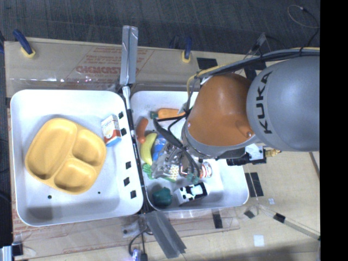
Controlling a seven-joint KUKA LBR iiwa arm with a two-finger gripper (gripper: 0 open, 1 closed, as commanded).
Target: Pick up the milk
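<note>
Several items crowd the tool (175,165), grip unreadable: banana (148,147) left, green ball (161,196) below-left, cow-patterned milk (192,192) just below.

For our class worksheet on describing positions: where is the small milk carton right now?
The milk carton lies in the left bin, near its right wall, just right of the yellow tray.

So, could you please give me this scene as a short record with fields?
left bin: yellow divided plate, small carton beside it
right bin: banana, carrot, dark green round item, black-and-white carton
arm: over right bin
hand: low among the right bin's items
grasp: cannot tell
</note>
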